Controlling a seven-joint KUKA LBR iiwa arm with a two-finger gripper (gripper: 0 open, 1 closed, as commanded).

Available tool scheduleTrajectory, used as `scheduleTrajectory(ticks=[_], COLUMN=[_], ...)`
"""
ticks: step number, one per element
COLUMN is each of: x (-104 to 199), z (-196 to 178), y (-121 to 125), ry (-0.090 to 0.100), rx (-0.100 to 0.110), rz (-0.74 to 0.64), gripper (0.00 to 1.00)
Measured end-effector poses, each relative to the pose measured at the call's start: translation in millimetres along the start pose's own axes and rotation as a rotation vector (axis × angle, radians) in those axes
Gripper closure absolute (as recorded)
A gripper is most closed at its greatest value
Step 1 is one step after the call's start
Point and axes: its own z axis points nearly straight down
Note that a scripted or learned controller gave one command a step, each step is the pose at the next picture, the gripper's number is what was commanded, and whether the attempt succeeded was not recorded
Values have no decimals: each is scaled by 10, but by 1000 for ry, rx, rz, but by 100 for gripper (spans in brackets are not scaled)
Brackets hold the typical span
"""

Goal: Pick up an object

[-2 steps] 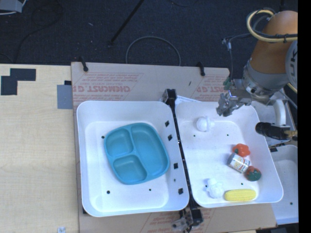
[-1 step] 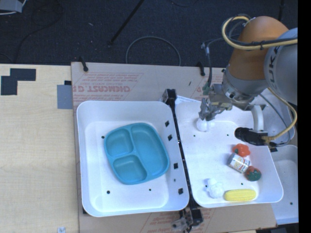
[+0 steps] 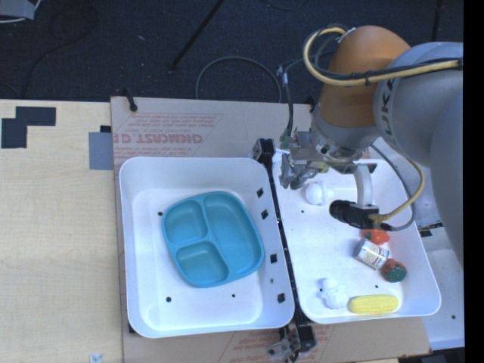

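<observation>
**A:** White ball (image 3: 314,193) sits in the right bin (image 3: 423,293), near its far left corner, just beside the gripper (image 3: 296,174).

**B:** Fingers?

**A:** Can't tell, apart or together; nothing visibly between them. They hang close to the divider edge.

**B:** Room elsewhere?

**A:** Bare floor mid-bin. Bottle (image 3: 371,254), green ball (image 3: 394,271), corn cob (image 3: 373,304) crowd the near right. Blue tray (image 3: 212,237) fills the left bin (image 3: 144,203).

Blue plate (image 3: 212,237), yellow corn (image 3: 373,304)
</observation>
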Motion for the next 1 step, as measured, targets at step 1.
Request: scheduleTrajectory(ticks=[1], x=[513], z=[-80], y=[-77], ry=[0], rx=[-1], rz=[0], gripper=[100])
